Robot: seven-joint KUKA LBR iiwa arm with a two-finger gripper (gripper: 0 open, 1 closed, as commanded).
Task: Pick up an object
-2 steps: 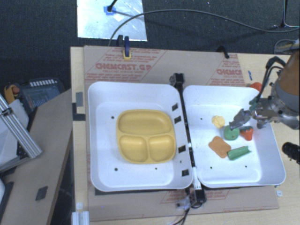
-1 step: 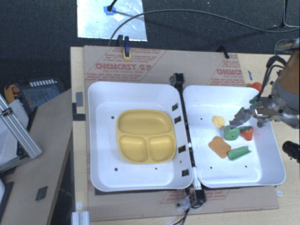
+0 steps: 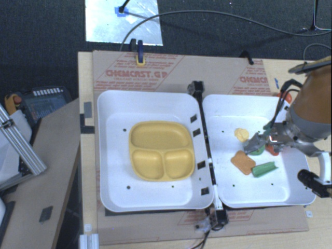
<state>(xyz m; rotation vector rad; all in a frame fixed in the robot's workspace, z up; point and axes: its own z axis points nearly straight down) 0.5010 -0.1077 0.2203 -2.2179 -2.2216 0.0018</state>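
Camera view, read from its left side across: I note the left bin point(image 3: 111, 139) on the bench, holding a yellow divided tray point(image 3: 160, 150) with three compartments, seated roughly at the bin's centre and lying flat. A black clip strip point(image 3: 199, 134) runs down the seam where the two bins meet.

In the right bin point(image 3: 228, 191) I count several small items grouped right of centre. A pale yellow piece point(image 3: 241, 134) lies uppermost in the group. Below it an orange wedge point(image 3: 243, 163) rests flat on the bin floor, and just beside that, to its right, a green piece point(image 3: 264, 168) lies on its side. A small red-orange item point(image 3: 272, 149) sits close against the tool, partly hidden by it.

The gripper point(image 3: 258, 142) is low over this cluster, between the pale yellow piece and the orange wedge, at the end of the arm point(image 3: 311, 108) reaching in from the right. Something greenish shows under its tip, but I cannot tell whether that is a separate object. I cannot tell how the gripper is set, nor confirm anything in its hold.
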